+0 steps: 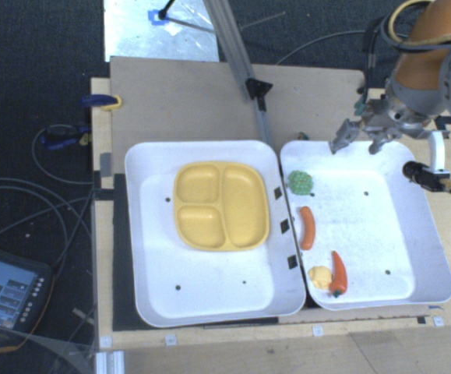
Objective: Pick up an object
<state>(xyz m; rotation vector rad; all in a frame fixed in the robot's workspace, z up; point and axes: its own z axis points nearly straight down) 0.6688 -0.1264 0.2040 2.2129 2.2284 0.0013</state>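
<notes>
In the right bin lie a green broccoli piece near the far left corner, an orange-red sausage along the left wall, and at the front left a small yellow piece beside an orange carrot. My gripper hangs above the bin's far rim, up and to the right of the broccoli. Its two fingers stand apart, open, with nothing between them.
The left bin holds a yellow three-compartment plate. A grey pole slants across the bench behind the bins. Cables and a handheld control panel lie on the floor at the left.
</notes>
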